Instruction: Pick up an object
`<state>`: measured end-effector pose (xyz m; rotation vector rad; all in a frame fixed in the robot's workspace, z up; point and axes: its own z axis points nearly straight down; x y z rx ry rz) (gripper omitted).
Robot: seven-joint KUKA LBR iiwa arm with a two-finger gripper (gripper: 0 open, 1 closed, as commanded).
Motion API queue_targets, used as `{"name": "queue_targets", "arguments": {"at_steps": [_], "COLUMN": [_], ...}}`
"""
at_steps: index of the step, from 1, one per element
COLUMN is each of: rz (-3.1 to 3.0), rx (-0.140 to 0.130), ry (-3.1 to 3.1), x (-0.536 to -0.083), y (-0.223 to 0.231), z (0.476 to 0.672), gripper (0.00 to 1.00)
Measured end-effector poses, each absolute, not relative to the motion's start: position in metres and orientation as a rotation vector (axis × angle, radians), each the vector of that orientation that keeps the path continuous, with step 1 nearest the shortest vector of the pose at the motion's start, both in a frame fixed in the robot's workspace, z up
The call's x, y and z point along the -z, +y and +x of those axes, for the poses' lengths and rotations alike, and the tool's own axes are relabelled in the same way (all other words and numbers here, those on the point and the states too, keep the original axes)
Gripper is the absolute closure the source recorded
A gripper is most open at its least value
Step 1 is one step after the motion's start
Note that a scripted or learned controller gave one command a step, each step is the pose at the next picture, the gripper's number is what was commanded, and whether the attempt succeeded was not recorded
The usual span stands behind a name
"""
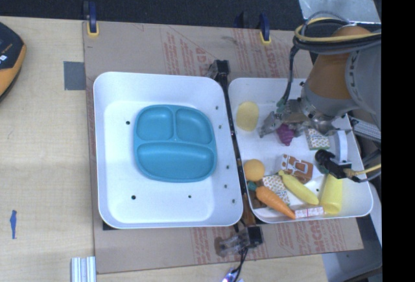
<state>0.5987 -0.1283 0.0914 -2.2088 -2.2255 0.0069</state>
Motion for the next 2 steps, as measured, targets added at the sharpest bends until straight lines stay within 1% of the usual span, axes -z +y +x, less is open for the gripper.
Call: {"name": "queue_targets", "arguments": {"at_steps": [1, 2], "rz": [-2.210, -2.207], "rx": [-0.008, 0.005], "ry": [-2.226, -2.234], "x": [-0.102, -0.197], "y": [-0.131, -0.040], "z": [0.600, 0.572], "gripper": [1.00, 1.00]}}
